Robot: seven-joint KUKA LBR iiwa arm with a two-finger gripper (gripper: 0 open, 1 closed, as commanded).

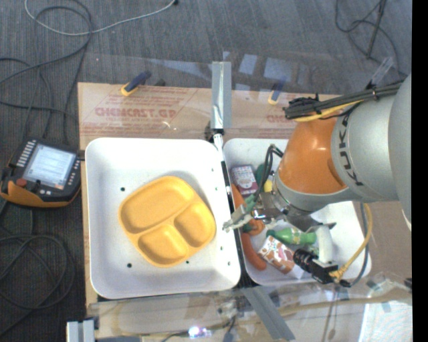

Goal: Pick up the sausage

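One tool (249,219) low over right bin (348,214), possibly touching sausage (250,248)

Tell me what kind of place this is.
Most likely a robotics lab set up for grasping trials: a KUKA arm works over two white bins on a bench, a teach pendant lies on the carpet, and loose cables trail across the floor.

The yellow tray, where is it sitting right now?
The yellow tray lies in the left white bin in the camera view, about in its middle, left of the divider and the arm's claw over the right bin.
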